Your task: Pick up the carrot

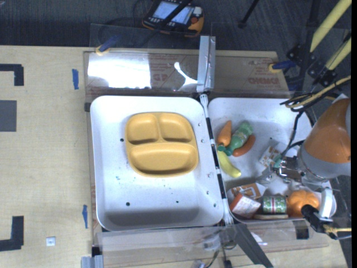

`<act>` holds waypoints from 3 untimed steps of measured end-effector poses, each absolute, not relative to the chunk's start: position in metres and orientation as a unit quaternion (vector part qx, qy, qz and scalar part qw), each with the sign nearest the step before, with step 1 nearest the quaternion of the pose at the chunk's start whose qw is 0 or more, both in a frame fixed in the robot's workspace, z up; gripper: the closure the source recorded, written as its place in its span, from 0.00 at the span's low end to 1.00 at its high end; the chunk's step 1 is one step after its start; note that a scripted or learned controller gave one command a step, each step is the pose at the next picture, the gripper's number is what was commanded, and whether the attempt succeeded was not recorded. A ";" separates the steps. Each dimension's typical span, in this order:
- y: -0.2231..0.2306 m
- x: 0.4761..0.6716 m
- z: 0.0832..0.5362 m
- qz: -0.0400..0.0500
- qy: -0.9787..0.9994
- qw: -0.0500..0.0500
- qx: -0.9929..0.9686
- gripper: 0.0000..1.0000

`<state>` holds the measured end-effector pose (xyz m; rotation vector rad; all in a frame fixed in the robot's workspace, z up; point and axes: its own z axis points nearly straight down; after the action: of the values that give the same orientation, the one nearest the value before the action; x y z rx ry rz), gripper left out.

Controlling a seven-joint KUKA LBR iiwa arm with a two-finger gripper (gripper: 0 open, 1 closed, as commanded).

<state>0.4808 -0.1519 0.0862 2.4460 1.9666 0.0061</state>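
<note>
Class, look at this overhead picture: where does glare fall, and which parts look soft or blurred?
Camera view: bright glare washes the clear panel behind the left bin; the yellow tray is evenly lit; the pincer and the items near the carrot look soft.

Pale wooden bench (44, 166), seen from above at a slant, marked with black corner shapes and short blue tape strips. Resting directly on it, two shallow white bins side by side, touching: left bin (106, 166), right bin (262, 113).
</note>
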 end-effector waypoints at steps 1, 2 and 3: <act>-0.204 0.483 0.088 0.007 0.697 -0.010 0.717 0.00; -0.209 0.484 0.097 0.004 0.695 0.000 0.719 1.00; -0.144 0.480 0.234 0.000 0.620 0.000 0.785 1.00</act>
<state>0.4801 -0.1444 0.2336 2.4649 1.9474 -0.0009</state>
